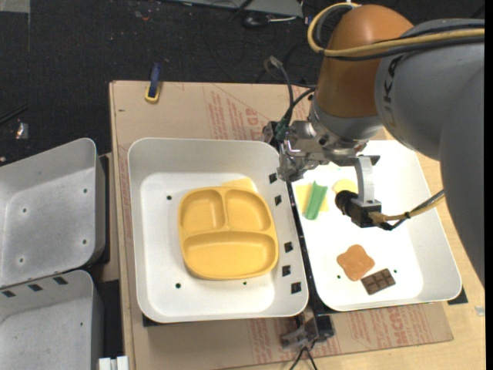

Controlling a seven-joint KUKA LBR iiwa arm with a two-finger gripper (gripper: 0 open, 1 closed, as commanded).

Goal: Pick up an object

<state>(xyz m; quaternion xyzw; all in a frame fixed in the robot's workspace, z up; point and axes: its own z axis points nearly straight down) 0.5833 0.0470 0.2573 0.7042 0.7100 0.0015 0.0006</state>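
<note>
Nearest you, a brown square [378, 281] is lying loose in the right bin [431, 284]. Your gripper [327, 177] is hovering over the green block [314, 200], likely targeting it; grip state, cannot tell.

There was one camera, fixed above the bench [192, 345] and looking down at a slant. It stood far enough to take in both white bins: the left bin [146, 168] near the middle of the picture, and the right bin [431, 276] toward the right edge. The far edge of the bench lay high in the picture, with dark floor and cables behind it. The arm [400, 75] came in from the right and was close to the lens, so it looked large and hid the far right corner of the bench.
</note>
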